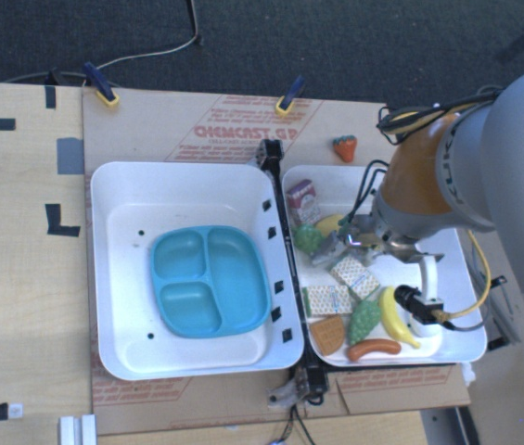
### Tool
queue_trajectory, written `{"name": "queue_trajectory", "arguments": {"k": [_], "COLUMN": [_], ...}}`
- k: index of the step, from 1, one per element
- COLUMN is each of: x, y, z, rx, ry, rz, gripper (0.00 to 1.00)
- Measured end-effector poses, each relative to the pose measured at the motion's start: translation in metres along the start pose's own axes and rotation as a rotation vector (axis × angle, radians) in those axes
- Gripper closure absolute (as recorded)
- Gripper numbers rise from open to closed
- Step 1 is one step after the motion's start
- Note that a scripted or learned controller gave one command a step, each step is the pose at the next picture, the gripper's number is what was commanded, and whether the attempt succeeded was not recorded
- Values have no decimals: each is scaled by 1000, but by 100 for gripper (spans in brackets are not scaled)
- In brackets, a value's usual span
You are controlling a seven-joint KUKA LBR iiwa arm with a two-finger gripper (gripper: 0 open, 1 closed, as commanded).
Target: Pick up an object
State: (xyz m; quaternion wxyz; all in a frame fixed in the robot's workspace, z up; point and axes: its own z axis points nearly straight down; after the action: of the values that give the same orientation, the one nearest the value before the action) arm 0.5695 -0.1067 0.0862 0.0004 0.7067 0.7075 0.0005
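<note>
The right bin (456, 248) holds several toy foods. A maroon-and-white packet (300, 196) lies at its back left, with a green vegetable (309, 240) and a yellow piece (330, 222) just in front of it. Two waffle crackers (353, 277) (325, 299) lie mid-bin, and a banana (394, 316), a green pickle (365, 319), a toast slice (328, 335) and a red sausage (373, 349) sit along the front. My gripper (348, 240) is low inside this bin, beside the yellow piece and green vegetable and just above the crackers. The wrist hides its tip.
The left bin (113, 248) holds a blue divided plate (210, 280). A toy strawberry (344, 146) lies on the cardboard behind the right bin. Yellow-blue clamps (102, 86) (289, 97) grip the cardboard's back edge. Black clips line the wall between the bins.
</note>
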Motion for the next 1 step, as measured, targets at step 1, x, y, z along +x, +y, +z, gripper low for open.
{"name": "queue_trajectory", "arguments": {"k": [1], "x": [-1], "y": [1], "z": [-10], "rx": [-3], "ry": [-3], "rz": [0], "gripper": [100]}}
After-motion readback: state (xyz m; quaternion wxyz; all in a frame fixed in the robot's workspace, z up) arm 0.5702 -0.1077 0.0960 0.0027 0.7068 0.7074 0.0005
